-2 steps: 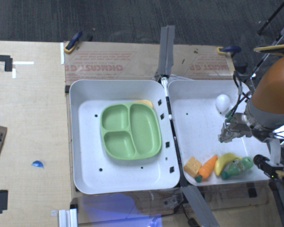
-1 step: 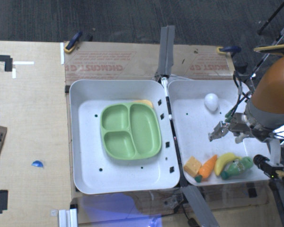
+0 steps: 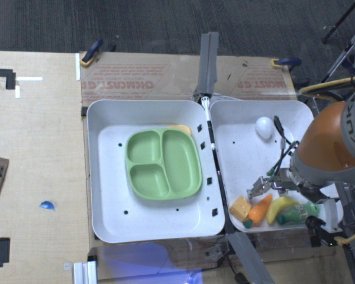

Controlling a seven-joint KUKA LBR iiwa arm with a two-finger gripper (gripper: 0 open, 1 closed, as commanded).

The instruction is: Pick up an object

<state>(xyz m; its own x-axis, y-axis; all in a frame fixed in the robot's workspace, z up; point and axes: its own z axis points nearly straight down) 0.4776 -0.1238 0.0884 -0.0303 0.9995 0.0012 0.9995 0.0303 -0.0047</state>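
The carrot, a small orange toy, is lying near the front of the right bin, touching a yellow cheese wedge and just beside a banana. The hand is hovering just above it, and I cannot tell its state. It should be descending straight, centring to avoid the neighbours.

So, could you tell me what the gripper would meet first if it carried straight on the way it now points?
The gripper points down and leftward into the right bin. Straight on, it would probably meet the cheese wedge first, or the carrot beside it; depth is unclear.
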